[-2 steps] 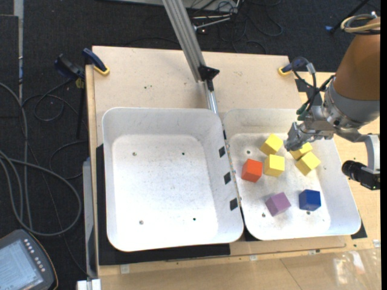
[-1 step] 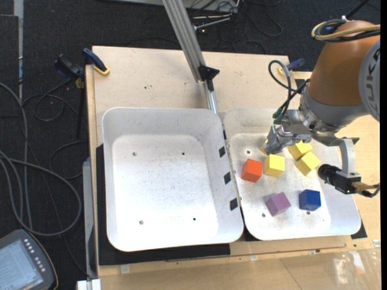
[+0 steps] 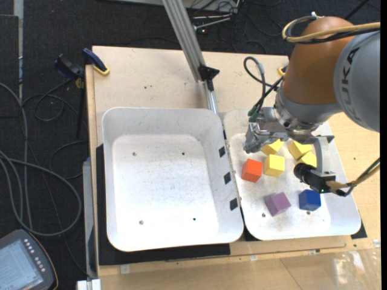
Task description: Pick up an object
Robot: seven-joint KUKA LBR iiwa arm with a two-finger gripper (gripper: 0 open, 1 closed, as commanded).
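The pincer (image 3: 257, 139) hangs low inside the right bin (image 3: 338, 225), near its upper left corner, under the big orange and grey wrist of the arm (image 3: 317, 71). Whether it is spread or pressed together I cannot tell, since the wrist and its metal fittings cover the tips from this slant; nothing can be seen pinched in it. The blocks all lie below and to the right of it. Nearest are the yellow blocks: one yellow cube (image 3: 274, 165) sits just below and slightly right of the pincer, and more yellow pieces (image 3: 300, 151) crowd close to the right, partly tucked under the wrist. The orange cube (image 3: 252, 170) lies almost straight below the pincer, just beside the yellow cube and near the bin's left wall. The purple cube (image 3: 277, 203) is farther down, and the blue cube (image 3: 309, 200) farther down and to the right, both well apart from the pincer. The left bin (image 3: 121, 132) lies to its left across the rims. The blocks are squat cubes with no clear long axis, so turning the wrist matters little; what matters is the offset. By my judgement the orange cube or the yellow cube is the likeliest pick, needing only a short shift downward in the view before closing, with crowding among the yellow pieces the main risk.
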